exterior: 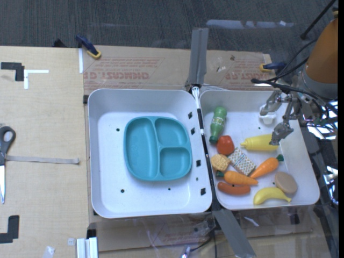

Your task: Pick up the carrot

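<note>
Nearest the camera, in the right bin (309,200), a yellow banana (271,196) lies along the front wall, with a tan round piece (286,183) just behind it. To their left sits a red-orange sausage-like piece (233,188).

There are two carrot-like items here. One orange piece (240,178) lies nearly level, touching the sausage-like piece behind it. The other, the carrot (265,167) with a green tip at its upper right, lies on the bin floor at mid-right, its long axis slanting from lower left up to upper right. I take this one as the target; that is a judgement, not certain.

Behind these are a cracker-like square (242,162), a corn-like piece (219,162), a red tomato (226,143) and a yellow piece (259,143). A green bottle (217,123) stands farther back by the divider.

The end effector (279,136) hangs over the right half of this bin, its tip beside the end of the yellow piece. Whether its grasping parts are apart or together I cannot tell at this resolution; nothing is seen held.

Key relation: the carrot lies just toward the camera from the end effector and slightly left, its green tip nearest. A grasp would likely need to close across the slanted axis.

The left bin (97,160) holds a teal divided plate (158,148). On the desk (43,112), far left, lie scissors (5,144).
</note>
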Available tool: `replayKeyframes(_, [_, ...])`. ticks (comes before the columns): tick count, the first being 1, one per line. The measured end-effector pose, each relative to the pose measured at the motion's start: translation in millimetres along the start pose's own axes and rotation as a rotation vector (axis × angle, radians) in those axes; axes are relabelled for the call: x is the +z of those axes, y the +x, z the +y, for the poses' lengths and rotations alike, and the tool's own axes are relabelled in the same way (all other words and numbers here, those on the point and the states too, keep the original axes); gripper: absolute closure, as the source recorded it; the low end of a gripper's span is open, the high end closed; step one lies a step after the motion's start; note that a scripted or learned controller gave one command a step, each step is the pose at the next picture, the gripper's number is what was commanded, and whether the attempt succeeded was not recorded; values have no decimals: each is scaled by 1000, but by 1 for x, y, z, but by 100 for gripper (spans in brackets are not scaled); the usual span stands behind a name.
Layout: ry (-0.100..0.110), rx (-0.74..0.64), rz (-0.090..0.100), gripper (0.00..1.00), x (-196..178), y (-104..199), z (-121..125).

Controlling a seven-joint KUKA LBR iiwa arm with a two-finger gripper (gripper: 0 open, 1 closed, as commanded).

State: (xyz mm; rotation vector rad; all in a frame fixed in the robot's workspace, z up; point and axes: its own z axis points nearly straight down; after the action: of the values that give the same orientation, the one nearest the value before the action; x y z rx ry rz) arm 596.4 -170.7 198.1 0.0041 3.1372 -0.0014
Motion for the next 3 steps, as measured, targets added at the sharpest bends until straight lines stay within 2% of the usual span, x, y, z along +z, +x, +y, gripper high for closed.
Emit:
replayKeyframes(1, [2, -116, -13, 0, 95, 31, -20])
replayKeyframes(2, [6, -340, -14, 0, 101, 98, -23])
replayKeyframes(3, [1, -63, -3, 0, -40, 107, -1])
